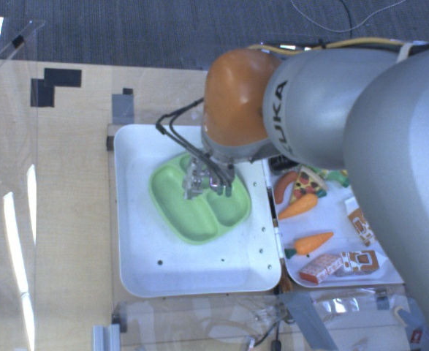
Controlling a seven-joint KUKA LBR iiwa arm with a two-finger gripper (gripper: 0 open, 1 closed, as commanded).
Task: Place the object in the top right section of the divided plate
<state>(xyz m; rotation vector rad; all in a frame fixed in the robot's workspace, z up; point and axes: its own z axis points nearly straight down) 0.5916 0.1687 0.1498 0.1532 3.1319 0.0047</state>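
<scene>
Looming largest before us is the grey arm (pixel 360 123) with its orange band (pixel 236 97), reaching in from the right. Beneath it we see the claw (pixel 207 183) low over the green divided plate (pixel 174 196) in the left bin (pixel 137 232); whether it is open or grips anything, we cannot tell. Across in the right bin (pixel 346 225) lie two carrots (pixel 313 242), a pizza slice (pixel 309 185) and a wrapped snack bar (pixel 324 267), all on the wooden desk (pixel 53 196).
</scene>
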